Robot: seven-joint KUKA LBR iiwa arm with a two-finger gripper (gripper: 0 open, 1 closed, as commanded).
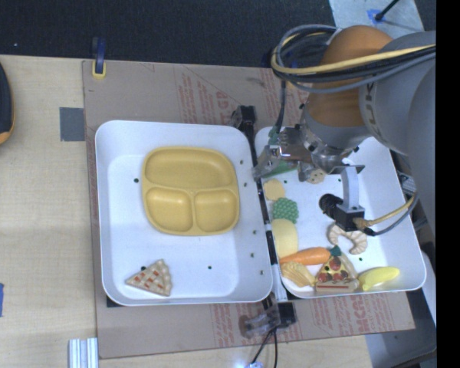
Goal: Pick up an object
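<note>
Starting nearest, at 6 o'clock of the right bin (pixel 391 194): seeing a pizza slice (pixel 335 273) lying flat, touching a carrot (pixel 310 256) at its 10 o'clock and sitting just beside a yellow fruit (pixel 379 277) at its 3 o'clock. Across in the left bin (pixel 101 205), finding a pizza wedge (pixel 150 278) lying alone at 7 o'clock.

Moving farther up the right bin: spotting a corn cob (pixel 285 238) lying along the left wall, with a green knobbly piece (pixel 284 209) touching its far end, and a curled shrimp (pixel 351 238) near the middle, above the pizza slice. Noting a yellow divided tray (pixel 190 190) sitting upright in the left bin, filling its far half.

Farther still, at 10 o'clock of the right bin: seeing a pale yellow piece (pixel 274 188), possibly toy food, too small to name. Just beyond it, finding the gripper (pixel 282 159) hovering over that corner, a cookie (pixel 316 176) lying near at its 4 o'clock. Not managing to tell whether the pincer is apart or together; seeing nothing clamped in it.
</note>
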